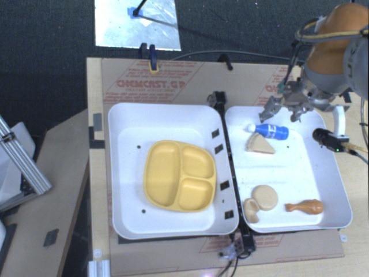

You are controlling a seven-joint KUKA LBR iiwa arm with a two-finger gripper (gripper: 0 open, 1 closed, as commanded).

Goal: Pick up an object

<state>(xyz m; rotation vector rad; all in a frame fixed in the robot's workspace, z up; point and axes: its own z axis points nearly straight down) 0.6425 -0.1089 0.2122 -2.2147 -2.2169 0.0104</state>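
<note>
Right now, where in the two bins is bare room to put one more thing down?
Right bin: a bare patch mid-floor, between wedge and round piece, out to the right wall. Left bin: just strips around the yellow plate. Crowded: far end under the gripper, by the bottle; near corner by the drumstick.

1. The counter (69, 172) is a light wooden surface.
2. A cardboard sheet (173, 77) with red lettering lies flat on the counter, covering most of its middle.
3. Two shallow white bins rest side by side on the sheet: the left bin (124, 154) toward the counter's left edge, the right bin (323, 178) toward its right edge.
4. The bins' inner rims touch along a black divider strip (226, 154).
</note>
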